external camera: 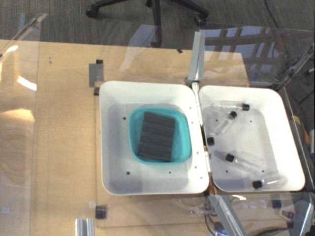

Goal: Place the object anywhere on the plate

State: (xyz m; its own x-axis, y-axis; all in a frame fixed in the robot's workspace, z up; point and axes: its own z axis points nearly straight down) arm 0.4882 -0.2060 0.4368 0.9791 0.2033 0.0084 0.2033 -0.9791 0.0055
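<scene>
A dark grey ribbed block (156, 135) lies flat on the teal square plate (184, 142), which sits in the middle of the left white bin (110, 146). The block covers most of the plate's centre, tilted slightly from the plate's sides.
The right white bin (280, 132) holds several clear plastic tubes with black caps, such as one (231, 114) near its back and one (243, 162) near its front. A metal bar (196, 58) stands behind the seam between the bins. An office chair base (156, 4) stands on the carpet beyond the bench.
</scene>
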